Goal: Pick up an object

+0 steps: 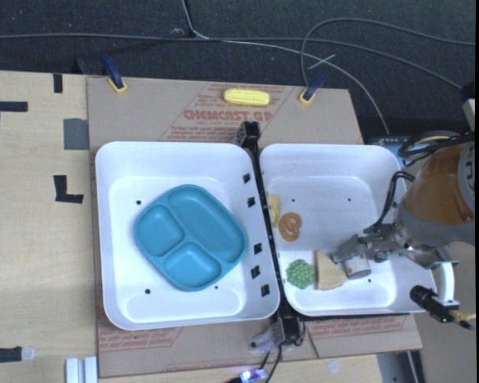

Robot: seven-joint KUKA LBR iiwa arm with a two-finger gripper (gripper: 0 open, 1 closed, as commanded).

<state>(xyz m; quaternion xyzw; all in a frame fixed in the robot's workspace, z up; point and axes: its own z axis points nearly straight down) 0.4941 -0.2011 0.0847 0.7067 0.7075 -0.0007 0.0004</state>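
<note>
The arm [439,206] is running off the right side of the view, so most of it is going unseen. The gripper [353,259] is covering part of the tan wedge [329,273] in the right bin [327,159], and its fingertips are blurring together. A pale item [275,207] by the divider is showing too small to name.

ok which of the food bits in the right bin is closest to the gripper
The tan wedge. It lies right beside the gripper, while the green ball and pretzel sit further left, toward the divider.
</note>
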